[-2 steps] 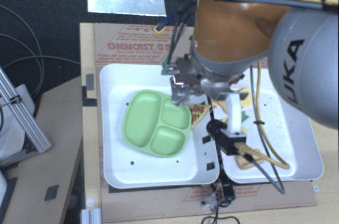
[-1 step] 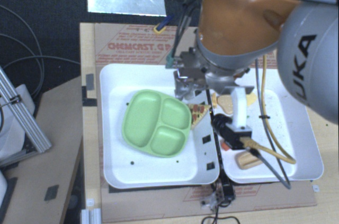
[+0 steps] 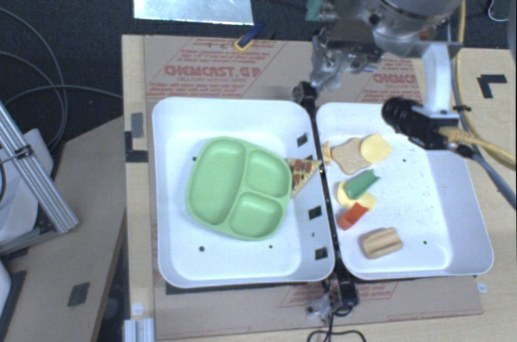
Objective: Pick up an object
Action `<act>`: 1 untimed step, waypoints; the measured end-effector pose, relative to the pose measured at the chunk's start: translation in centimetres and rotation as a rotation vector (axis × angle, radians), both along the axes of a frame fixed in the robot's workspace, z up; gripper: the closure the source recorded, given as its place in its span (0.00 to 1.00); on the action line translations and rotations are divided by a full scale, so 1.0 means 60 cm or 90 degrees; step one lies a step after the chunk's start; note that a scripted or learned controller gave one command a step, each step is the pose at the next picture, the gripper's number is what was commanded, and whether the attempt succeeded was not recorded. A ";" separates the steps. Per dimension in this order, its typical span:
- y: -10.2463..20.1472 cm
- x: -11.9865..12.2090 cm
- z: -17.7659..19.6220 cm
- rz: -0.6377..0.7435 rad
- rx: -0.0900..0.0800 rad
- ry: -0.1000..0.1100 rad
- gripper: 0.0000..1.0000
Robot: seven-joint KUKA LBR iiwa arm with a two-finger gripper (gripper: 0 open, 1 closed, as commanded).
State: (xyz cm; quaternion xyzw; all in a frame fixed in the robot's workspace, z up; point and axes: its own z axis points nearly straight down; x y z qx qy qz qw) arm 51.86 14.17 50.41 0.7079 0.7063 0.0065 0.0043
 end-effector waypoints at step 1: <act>-0.033 -0.056 -0.168 0.001 -0.003 0.015 1.00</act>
